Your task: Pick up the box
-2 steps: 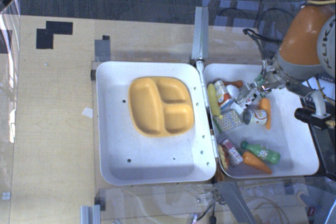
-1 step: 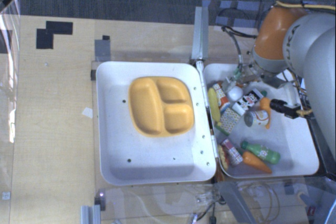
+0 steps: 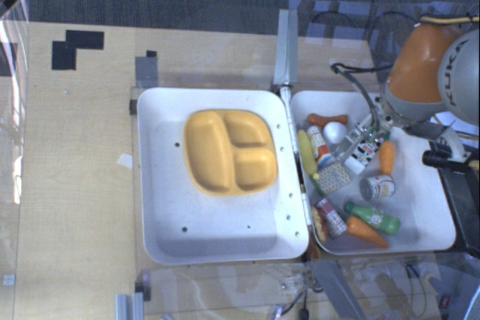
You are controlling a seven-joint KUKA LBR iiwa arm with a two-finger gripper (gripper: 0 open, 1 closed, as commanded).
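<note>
1. Far to the gripper's left, the left shallow white bin [image 3: 157,183] held a yellow moulded plastic tray with three compartments [image 3: 229,150], which had no part in the task.
2. Closer, along the left wall of the right shallow white bin [image 3: 442,232], lay a long yellow corn-like toy [image 3: 306,152] and beside it a small bottle with a red-and-white label [image 3: 320,145].
3. The likeliest box was the small flat packet with a grey speckled face [image 3: 332,177]. It lay just below and slightly left of the gripper [image 3: 358,146], tilted so that its long axis appeared to run from lower left to upper right. A second small carton with a red printed face [image 3: 327,215] lay further below, near the bin's front-left corner; which was meant could not be settled from this view.
4. The gripper hung low over the clutter in the bin's middle; whether its fingers were spread or closed could not be told.
5. The grey arm with its orange band [image 3: 420,64] reached in from the upper right, slanting down and leftward into the bin.
6. Judged from this, the coming move called for a short shift down-left and a wrist turn to close across the packet's short side.
7. To the gripper's right and below lay an orange carrot-like toy [image 3: 386,158], a small tin can [image 3: 379,187] and a green bottle [image 3: 373,217].
</note>
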